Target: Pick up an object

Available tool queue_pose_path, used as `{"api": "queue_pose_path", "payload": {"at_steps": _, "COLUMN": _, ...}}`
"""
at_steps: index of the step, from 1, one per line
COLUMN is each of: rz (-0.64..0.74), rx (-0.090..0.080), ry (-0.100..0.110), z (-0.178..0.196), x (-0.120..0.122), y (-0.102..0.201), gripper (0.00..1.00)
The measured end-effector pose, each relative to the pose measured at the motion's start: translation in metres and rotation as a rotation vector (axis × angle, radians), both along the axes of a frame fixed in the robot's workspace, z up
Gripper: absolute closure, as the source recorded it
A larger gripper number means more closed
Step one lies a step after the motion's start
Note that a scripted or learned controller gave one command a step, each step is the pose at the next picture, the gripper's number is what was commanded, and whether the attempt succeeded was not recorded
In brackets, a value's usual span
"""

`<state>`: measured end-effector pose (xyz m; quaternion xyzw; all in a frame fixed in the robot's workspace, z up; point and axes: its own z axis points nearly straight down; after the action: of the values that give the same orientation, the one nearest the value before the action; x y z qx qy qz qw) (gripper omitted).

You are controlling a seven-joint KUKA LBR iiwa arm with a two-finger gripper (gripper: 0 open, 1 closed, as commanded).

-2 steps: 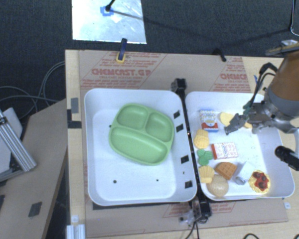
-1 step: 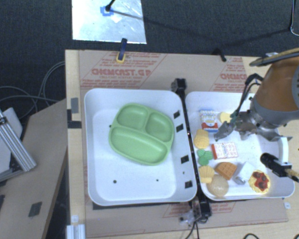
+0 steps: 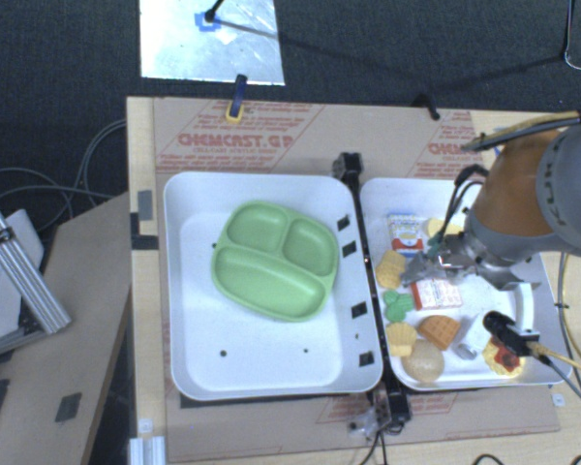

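Reaching low into the right bin [image 3: 537,371], the pincer [image 3: 434,263] hangs over the red-and-white packet [image 3: 436,294] among small toy foods; whether it grips anything I cannot tell. Nothing looks lifted, so the pick remains undone. Beyond, a green divided plate [image 3: 276,260] lies in the left bin [image 3: 189,289].

Floor: dark blue-black carpet [image 3: 58,56], speckled, around the bench on the far and left sides.
Bench: brown board [image 3: 300,129] printed with red lettering.
Plate: shiny metal sheet [image 3: 208,27] on the floor beyond the bench, a blue mark on it.
Side table: tan surface [image 3: 73,289] left of the bench.
Frame: aluminium rail [image 3: 19,269], slanted, at the left edge.
Cables: grey loops [image 3: 102,158] on the carpet, left; thin black lines cross the far floor.
Light: even, soft shadows.
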<state>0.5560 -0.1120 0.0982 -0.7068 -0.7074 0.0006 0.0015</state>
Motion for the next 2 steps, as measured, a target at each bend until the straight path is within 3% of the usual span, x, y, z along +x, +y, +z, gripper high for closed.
{"api": "queue_pose_path", "payload": {"at_steps": 1, "rz": -0.002, "rx": -0.006, "ry": -0.013, "z": -0.007, "x": 0.004, "y": -0.003, "gripper": 0.0}}
{"api": "queue_pose_path", "payload": {"at_steps": 2, "rz": 0.0, "rx": -0.008, "ry": -0.024, "z": 0.005, "x": 0.007, "y": -0.003, "gripper": 1.0}}
